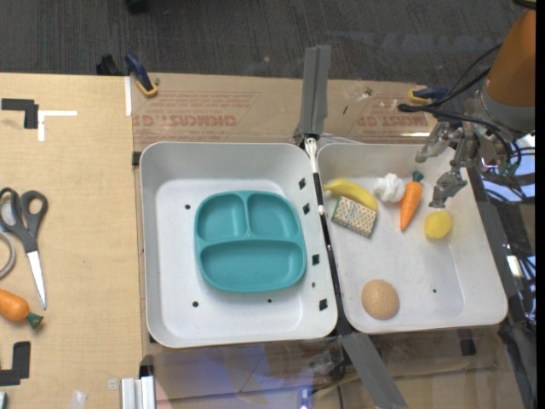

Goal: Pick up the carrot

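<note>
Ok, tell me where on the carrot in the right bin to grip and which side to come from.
Grip the carrot across its thicker upper half, just below the green top, coming straight down from above. It lies flat on the bin floor, narrow tip toward the camera, so close the fingers across its width. The lemon sits close on the arm's side and the white piece on the other, so stay high on the body. The gripper hangs nearby.

Arm (518, 58): orange band, grey metal w/ black cables alongside; hand (450, 164): silver-grey metal, thin linkage fingers, small fittings.
</note>
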`<action>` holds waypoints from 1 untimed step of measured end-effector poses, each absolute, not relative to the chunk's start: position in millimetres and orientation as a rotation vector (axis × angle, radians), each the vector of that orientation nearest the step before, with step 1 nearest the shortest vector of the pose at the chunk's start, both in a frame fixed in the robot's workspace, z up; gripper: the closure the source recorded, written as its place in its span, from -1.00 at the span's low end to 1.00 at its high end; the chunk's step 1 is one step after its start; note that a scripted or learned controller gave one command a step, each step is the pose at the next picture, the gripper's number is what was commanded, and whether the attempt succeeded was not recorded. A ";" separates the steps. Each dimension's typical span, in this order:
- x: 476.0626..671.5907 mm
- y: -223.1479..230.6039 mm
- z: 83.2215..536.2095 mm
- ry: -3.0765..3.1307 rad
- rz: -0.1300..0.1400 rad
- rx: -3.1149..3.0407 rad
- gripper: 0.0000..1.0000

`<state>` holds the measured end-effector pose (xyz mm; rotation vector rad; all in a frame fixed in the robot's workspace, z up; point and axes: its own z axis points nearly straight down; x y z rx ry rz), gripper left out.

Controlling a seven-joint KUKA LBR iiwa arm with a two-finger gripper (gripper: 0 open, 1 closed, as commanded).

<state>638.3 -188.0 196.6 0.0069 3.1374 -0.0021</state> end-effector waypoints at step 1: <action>660.1 -204.9 97.0 3.123 -0.001 -0.287 -1.00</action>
